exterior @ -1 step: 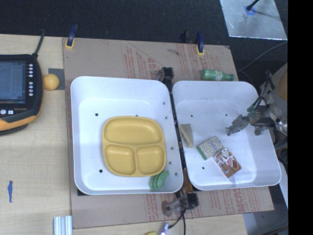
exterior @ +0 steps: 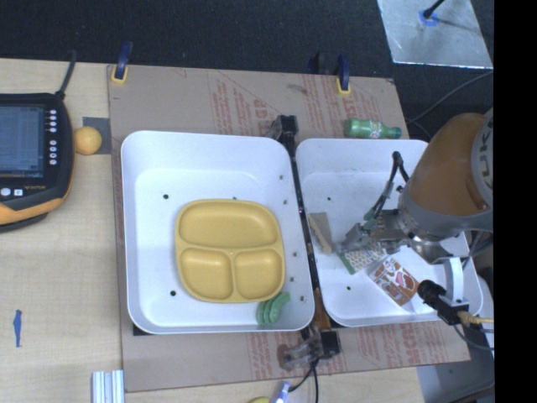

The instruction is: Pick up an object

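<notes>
Now arm [exterior: 449,183] reaching into right bin [exterior: 352,162], wrist bent low over packets [exterior: 382,271]; fingers' state unclear

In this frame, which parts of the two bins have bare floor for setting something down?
Left bin: bare strips above and left of the yellow divided tray; crowded by the green item. Right bin: bare upper-left floor; crowded around the gripper, cards and printed packet.

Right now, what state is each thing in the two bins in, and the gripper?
Yellow divided plate: flat, right way up, left bin.
Green toy: lying against the plate's near corner.
Printed packet: flat, right bin.
Tan block: lying by the right bin's left wall.
Gripper: low over the right bin, fingers unclear.
</notes>
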Controlling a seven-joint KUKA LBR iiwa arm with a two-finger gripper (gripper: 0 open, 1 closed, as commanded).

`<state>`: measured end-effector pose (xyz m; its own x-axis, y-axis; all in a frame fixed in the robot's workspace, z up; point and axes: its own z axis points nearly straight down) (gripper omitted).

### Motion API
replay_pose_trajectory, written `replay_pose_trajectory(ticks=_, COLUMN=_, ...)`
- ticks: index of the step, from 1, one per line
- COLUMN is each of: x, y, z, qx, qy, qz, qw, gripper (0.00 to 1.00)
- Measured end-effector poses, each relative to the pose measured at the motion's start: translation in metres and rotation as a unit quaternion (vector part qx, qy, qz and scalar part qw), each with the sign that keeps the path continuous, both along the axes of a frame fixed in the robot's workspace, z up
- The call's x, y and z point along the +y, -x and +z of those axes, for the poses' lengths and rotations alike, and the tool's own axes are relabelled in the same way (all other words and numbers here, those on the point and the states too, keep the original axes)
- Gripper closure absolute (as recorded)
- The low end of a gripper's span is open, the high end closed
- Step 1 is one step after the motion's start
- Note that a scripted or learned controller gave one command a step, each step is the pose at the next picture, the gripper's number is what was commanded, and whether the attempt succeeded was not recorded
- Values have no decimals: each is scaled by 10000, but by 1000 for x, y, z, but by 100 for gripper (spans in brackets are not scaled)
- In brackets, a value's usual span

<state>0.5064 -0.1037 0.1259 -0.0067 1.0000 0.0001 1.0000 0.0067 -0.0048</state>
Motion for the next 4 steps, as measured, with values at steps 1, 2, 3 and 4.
replay_pose_trajectory(ticks=1, x=-88, y=-1, z=24, qx=-12, qy=3, qz=-21, qw=10000, gripper=0)
replay_pose_trajectory(ticks=2, x=-21, y=-95, z=-9, qx=-9, qy=-1, qz=-1, qw=10000, gripper=0)
replay_pose_trajectory(ticks=3, x=-75, y=-57, z=53, qx=-21, qy=5, qz=-23, qw=10000, gripper=0)
replay_pose_trajectory(ticks=4, x=-24, y=-20, z=-3, qx=0, qy=-1, qz=-4, qw=10000, gripper=0)
